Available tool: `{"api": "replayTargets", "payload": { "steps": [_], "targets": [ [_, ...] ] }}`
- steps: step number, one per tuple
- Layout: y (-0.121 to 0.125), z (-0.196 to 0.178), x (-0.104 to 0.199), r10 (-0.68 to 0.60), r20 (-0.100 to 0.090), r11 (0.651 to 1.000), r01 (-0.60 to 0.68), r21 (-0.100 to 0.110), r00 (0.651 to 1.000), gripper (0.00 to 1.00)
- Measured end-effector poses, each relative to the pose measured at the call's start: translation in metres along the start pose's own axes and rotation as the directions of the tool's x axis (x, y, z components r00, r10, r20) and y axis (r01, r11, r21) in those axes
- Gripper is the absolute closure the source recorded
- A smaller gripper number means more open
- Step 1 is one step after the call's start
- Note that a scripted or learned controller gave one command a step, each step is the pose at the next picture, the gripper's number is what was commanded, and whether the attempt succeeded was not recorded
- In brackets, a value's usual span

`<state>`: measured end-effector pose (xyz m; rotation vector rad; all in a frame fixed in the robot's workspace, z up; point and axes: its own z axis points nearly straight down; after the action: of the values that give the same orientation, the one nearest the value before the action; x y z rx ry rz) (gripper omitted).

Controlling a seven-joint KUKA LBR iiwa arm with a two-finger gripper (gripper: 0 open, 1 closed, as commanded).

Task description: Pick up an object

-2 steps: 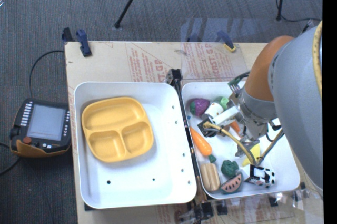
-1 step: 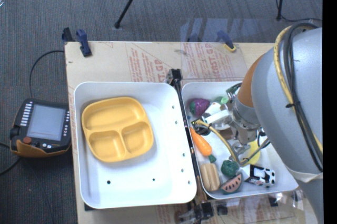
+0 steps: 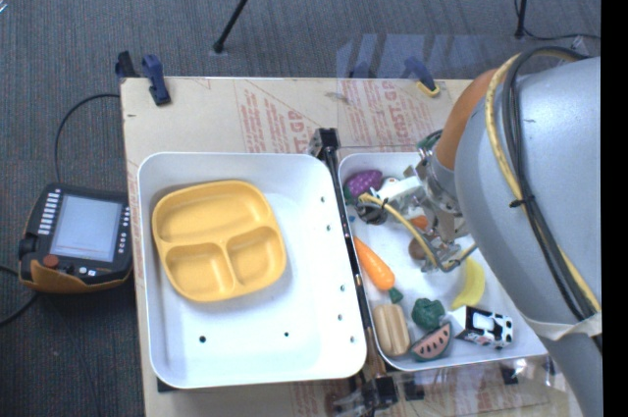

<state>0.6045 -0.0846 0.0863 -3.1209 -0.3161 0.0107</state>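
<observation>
gripper (image 3: 444, 243) hangs low inside the right bin (image 3: 535, 346), reaching down from the big grey arm (image 3: 549, 189) that covers that bin's far right side. whether it is released or clenched i cannot tell, since wires and metal parts clutter the tip, and nothing can be made out grasped there.

just beside the tip, toward the bin's outer side, lies a yellow banana (image 3: 472, 285), its upper end close to the gripper's metal. on the other side of the tip, toward the divider between the bins, an orange carrot (image 3: 375, 265) lies at a slant. beyond the tip, toward the far wall of the bin, sits a purple bunch of grapes (image 3: 363, 182). on the near side of the tip there is a dark green broccoli piece (image 3: 427, 312), with a watermelon slice (image 3: 433, 342) beyond it, a tan bread piece (image 3: 392, 329) next to that, and a black-and-white cow toy (image 3: 487, 328) under the banana's lower end.

well apart from the gripper, across the divider, the left bin (image 3: 186, 346) holds a yellow divided plate (image 3: 218, 239).
</observation>
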Motion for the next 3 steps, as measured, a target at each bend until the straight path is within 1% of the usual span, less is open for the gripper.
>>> {"api": "replayTargets", "payload": {
  "steps": [1, 2, 3],
  "targets": [
    [-0.003, -0.009, 0.0, -0.013, 0.007, 1.0, 0.013, 0.006, 1.0, 1.0],
    [0.025, -0.079, -0.02, 0.0, -0.008, 1.0, 0.0, -0.003, 1.0, 1.0],
    [-0.051, -0.117, -0.027, -0.005, -0.004, 1.0, 0.005, 0.003, 1.0, 1.0]
  ]
}}
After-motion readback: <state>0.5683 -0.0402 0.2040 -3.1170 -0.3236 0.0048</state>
